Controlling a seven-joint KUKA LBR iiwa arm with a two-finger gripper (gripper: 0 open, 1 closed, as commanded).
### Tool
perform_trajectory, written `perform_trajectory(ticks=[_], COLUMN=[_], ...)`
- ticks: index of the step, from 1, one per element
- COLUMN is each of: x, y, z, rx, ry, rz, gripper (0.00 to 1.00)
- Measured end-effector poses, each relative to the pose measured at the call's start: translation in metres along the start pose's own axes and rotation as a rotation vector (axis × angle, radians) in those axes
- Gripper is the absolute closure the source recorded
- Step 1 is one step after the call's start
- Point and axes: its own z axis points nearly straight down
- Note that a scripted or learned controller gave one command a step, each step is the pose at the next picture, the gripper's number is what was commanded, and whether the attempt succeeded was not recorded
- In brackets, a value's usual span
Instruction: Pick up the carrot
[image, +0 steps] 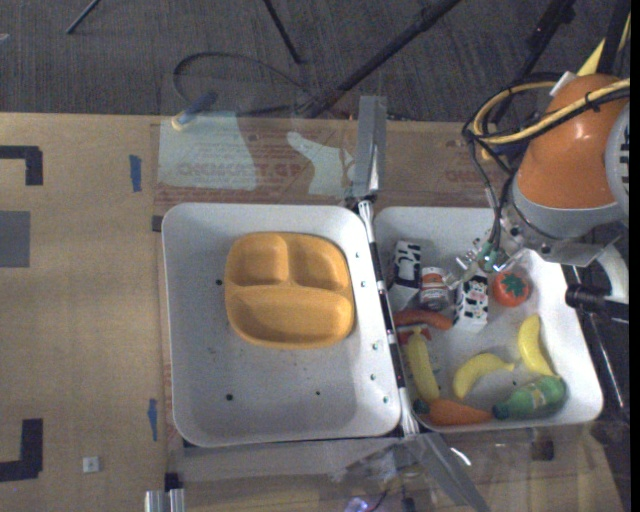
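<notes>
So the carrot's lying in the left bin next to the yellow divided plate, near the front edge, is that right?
Not quite. The camera view shows the carrot in the right bin, near its front edge, beside a banana. The yellow divided plate sits in the left bin.

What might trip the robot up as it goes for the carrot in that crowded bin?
1. The carrot lies against the bin's near wall, squeezed between a banana and a green toy; the gripper might catch a neighbour instead.
2. The gripper hovers at the bin's far side near the tomato and small cartons, so it could knock them on its way over.
</notes>
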Motion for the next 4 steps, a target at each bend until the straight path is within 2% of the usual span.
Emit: perform_trajectory(ticks=[1,2,3,4], x=[0.023,-0.008,-0.033,-0.036], y=[0.035,0.071,0.045,0.009], z=[-0.126,-0.129,-0.097,-0.070], rx=[0.000,0.001,0.009,0.008], ry=[-0.001,-0.002,0.000,0.002], rz=[0.233,0.732,1.305,0.955], gripper=[1.00,1.00,1.00,1.00])
